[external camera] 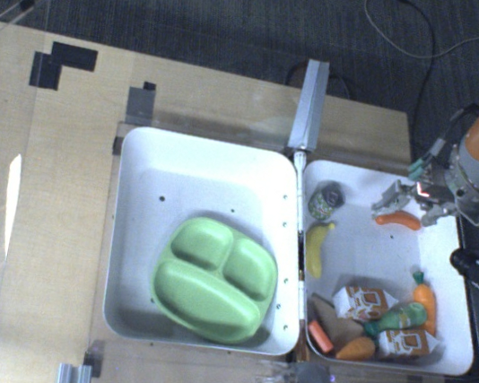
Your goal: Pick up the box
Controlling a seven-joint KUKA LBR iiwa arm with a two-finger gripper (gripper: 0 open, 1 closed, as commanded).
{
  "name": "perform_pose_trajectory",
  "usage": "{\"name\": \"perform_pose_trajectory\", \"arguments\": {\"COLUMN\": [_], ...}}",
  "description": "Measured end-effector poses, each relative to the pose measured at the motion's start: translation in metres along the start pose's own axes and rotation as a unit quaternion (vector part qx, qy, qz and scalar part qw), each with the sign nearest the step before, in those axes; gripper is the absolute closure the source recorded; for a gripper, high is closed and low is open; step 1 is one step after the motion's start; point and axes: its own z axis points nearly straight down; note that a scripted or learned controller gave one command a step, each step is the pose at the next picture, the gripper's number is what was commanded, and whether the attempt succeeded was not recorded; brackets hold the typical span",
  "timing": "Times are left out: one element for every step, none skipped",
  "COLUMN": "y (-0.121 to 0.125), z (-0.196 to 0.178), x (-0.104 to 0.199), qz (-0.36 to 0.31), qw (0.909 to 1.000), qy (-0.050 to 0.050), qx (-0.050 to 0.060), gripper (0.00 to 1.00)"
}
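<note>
Two small brown-and-white boxes lie at the front of the right bin (466,360): one box (365,301) to the left and a second box (402,342) nearer the front right corner. A green bottle (394,318) lies between them. My gripper (412,206) hangs over the back of the same bin, well behind the boxes. It is open, its fingers spread just above an orange sausage-shaped piece (397,220), and nothing is held between them.
Around the boxes lie a carrot (424,299), an orange piece (357,348) and a red piece (318,336). A banana (314,248) and a small can (327,198) sit by the right bin's left wall. The left bin (136,214) holds a green divided plate (216,279).
</note>
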Motion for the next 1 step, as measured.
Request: {"name": "perform_pose_trajectory", "arguments": {"y": [0.0023], "z": [0.1154], "x": [0.017], "qz": [-0.052], "qw": [0.9987], "qy": [0.0], "qx": [0.001], "gripper": [0.0]}}
